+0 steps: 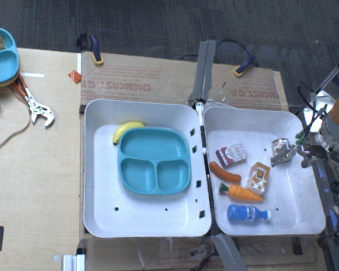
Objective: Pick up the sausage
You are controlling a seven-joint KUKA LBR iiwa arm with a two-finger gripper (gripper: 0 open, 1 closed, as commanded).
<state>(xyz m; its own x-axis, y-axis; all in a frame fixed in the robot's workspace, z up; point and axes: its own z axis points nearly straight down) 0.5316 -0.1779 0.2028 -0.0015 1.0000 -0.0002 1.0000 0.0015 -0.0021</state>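
The arm reaches in from the right edge of the frame, at mid-height. Its gripper [281, 150] points left, tilted slightly downward.

Two white bins [94, 156], one tray [155, 160], one banana [126, 128], one sausage [225, 174], one carrot [243, 193], one bottle [248, 213]

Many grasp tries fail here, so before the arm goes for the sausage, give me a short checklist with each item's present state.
1. Sausage in view, uncovered, in the right bin: ok.
2. Gripper above the sausage: not ok, it sits off toward the arm's side.
3. Fingers free of any load: cannot tell.
4. Room around the sausage: not ok, the carrot lies close beside it and the small red carton is near.
5. Path from gripper to sausage: cannot tell, the orange packet lies near the line.
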